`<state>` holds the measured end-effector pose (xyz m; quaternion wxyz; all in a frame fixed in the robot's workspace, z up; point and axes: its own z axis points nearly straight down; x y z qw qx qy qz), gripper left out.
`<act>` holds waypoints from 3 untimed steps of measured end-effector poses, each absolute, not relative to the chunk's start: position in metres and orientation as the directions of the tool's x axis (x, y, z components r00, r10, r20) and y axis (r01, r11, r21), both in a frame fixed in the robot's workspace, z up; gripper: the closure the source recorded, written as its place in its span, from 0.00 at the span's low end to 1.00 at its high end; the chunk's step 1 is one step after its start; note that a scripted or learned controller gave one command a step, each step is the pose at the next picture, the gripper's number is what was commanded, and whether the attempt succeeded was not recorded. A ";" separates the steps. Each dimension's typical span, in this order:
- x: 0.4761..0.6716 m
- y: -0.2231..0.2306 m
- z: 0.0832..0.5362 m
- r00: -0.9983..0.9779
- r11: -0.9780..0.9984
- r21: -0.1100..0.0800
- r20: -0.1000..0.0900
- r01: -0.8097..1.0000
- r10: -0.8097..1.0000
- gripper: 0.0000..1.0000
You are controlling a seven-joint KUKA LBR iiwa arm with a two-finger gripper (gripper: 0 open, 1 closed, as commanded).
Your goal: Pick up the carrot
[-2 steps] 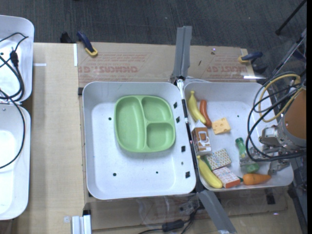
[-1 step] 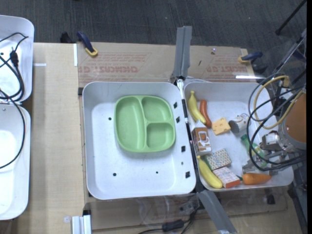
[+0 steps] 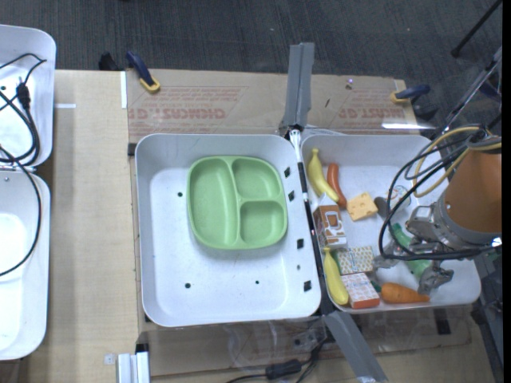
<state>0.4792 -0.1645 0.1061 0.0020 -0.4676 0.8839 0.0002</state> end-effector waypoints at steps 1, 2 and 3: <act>0.478 -0.174 0.091 -0.141 0.141 0.000 -0.004 -0.990 -0.990 0.00; 0.479 -0.162 0.092 0.301 -0.301 -0.006 -0.003 -0.954 -0.954 0.00; 0.480 -0.160 0.101 0.296 -0.296 -0.006 -0.007 -0.955 -0.955 1.00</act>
